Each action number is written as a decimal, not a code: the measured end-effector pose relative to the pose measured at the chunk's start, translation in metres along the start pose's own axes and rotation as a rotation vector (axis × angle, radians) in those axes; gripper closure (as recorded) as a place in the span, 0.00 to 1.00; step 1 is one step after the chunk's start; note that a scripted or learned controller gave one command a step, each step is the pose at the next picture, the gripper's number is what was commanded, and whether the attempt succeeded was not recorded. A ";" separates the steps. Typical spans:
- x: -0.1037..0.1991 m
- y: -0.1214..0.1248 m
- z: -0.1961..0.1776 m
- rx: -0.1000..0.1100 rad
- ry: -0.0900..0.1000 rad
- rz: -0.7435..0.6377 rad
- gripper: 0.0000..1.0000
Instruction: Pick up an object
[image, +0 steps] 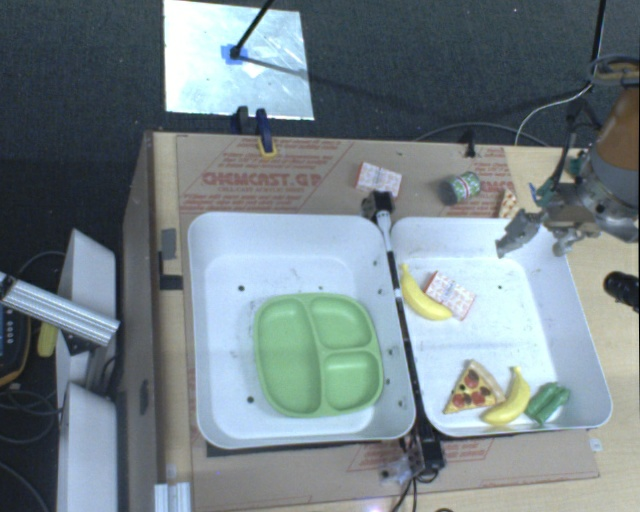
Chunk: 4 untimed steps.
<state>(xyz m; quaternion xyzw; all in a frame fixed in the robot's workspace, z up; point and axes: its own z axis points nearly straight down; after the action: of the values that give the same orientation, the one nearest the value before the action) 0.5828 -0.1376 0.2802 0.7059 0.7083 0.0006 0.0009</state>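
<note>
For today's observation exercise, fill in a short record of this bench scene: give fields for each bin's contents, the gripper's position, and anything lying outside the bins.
left bin: green divided plate
right bin: two bananas, red-and-white packet, pizza slice toy, green toy
gripper: above the right bin's far right corner, nothing seen between its fingers
outside bins: small can, second packet

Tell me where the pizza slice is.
The pizza slice lies near the right bin's front edge, touching a banana on its right.
</note>
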 end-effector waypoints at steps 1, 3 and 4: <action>0.023 0.022 0.110 0.003 0.000 -0.001 0.00; 0.047 0.038 0.194 -0.006 -0.008 0.002 0.00; 0.021 0.086 0.195 -0.001 0.000 -0.002 0.00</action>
<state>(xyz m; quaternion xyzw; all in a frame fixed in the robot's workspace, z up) 0.6693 -0.1165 0.0852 0.7053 0.7089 0.0009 0.0015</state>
